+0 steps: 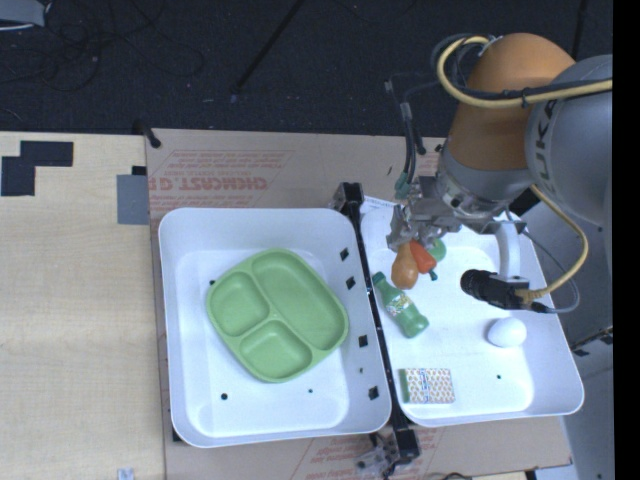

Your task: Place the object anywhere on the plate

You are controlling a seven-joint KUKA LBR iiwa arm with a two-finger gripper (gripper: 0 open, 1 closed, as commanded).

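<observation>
A green plate (277, 313) with three compartments lies in the left bin (190, 268). My gripper (416, 251) hangs over the left part of the right bin (540, 388), close to the wall between the bins. An orange and red toy piece (408, 269) sits between its fingertips, and the gripper is shut on it. The toy hangs just above a green bottle (401, 307) that lies in the right bin, right of the divider.
A white egg-shaped ball (506, 332) rests at the right of the right bin. A small patterned packet (427, 385) lies near that bin's front edge. The raised divider (362, 288) stands between the gripper and the plate.
</observation>
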